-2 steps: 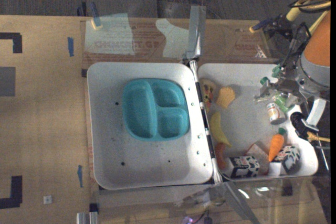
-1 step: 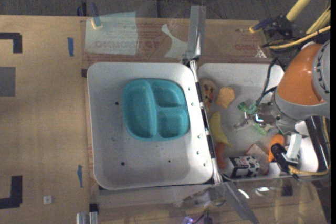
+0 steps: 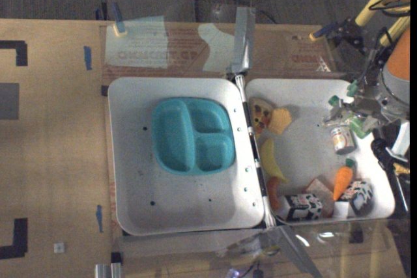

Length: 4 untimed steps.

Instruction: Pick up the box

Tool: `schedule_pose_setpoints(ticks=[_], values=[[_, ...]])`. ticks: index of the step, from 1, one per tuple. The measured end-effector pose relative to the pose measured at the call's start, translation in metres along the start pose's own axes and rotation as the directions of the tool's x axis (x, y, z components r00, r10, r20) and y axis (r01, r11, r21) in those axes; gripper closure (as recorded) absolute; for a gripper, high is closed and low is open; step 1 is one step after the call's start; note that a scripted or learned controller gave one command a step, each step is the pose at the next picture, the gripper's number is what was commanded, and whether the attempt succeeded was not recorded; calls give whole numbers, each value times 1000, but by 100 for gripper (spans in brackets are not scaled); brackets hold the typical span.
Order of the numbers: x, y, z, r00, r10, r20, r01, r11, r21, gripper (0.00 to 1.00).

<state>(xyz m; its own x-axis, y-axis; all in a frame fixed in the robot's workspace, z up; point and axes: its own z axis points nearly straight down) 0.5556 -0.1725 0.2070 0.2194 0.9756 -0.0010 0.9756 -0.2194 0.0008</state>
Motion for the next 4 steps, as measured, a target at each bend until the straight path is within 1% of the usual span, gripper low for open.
schedule_pose_setpoints(ticks=[1, 2, 3, 4], values=[[15, -1, 112, 1000, -20, -4, 20, 1000, 0, 0], [20, -57, 116, 990, -141, 2, 141, 990, -17, 0], [18, -56, 105, 990, -138, 7, 138, 990, -21, 100], [-7, -35, 115, 982, 190, -4, -190, 982, -14, 100]])
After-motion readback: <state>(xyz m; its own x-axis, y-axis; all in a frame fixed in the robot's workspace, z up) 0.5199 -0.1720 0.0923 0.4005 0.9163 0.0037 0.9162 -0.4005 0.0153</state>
